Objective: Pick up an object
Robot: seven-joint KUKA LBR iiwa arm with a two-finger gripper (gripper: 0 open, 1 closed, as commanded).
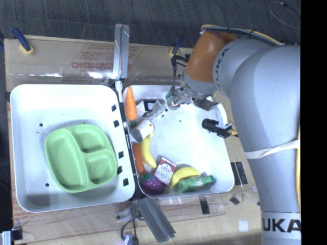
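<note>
Hovering over the right shallow white bin's (225, 160) far edge, gripper (176, 98) grip state: can't tell. Orange plastic carrot (131, 103) lies along that bin's left wall; yellow plastic banana (147, 152) near its left front corner.

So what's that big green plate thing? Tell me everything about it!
The green plate is a pale green divided tray that looks like plastic. It has rounded corners and three sections: one long one and two smaller ones. It lies flat, a bit slanted, on the floor of the left white bin, with nothing on it.
</note>
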